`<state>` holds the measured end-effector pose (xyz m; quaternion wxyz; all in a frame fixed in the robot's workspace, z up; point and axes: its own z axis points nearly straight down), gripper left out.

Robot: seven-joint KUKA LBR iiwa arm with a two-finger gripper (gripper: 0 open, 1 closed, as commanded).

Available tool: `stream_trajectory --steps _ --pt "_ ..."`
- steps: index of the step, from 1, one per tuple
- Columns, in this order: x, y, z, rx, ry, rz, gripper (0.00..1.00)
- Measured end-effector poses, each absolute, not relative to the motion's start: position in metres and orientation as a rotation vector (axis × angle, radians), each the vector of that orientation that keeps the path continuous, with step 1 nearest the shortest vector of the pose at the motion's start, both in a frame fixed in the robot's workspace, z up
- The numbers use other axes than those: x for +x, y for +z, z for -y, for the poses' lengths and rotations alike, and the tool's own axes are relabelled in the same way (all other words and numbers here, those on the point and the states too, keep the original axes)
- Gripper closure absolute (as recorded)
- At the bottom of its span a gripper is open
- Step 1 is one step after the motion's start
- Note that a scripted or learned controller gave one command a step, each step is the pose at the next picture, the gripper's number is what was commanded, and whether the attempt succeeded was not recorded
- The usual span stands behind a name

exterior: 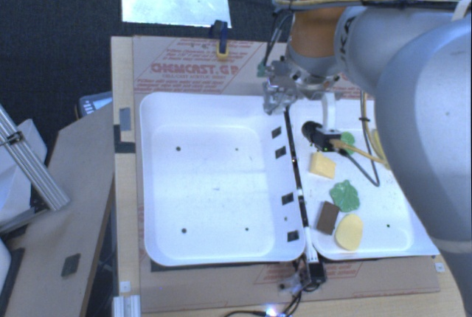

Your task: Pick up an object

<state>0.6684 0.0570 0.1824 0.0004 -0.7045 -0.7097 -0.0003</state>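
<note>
- Over the far end of the divider (pixel 296 183), our end effector (pixel 274 103) hovers; we cannot tell whether it is wide or narrow.
- We should centre it over the yellow block (pixel 322 165) in the right bin (pixel 383 214), staying clear of the green piece (pixel 344 195).
- Pale, squarish and flat-faced, the block lies near the divider.
</note>
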Motion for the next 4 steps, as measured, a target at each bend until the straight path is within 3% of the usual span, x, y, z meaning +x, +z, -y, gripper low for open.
stream_trajectory --steps 1,2,3,4 --pt "0.668 0.121 -0.132 -2.209 0.000 2.230 1.00" --pt "0.667 0.083 -0.236 -2.205 -0.007 2.234 1.00" --pt "0.569 0.084 -0.236 -2.215 0.008 2.220 1.00" --pt "0.574 0.095 -0.234 -2.224 -0.002 2.219 1.00"
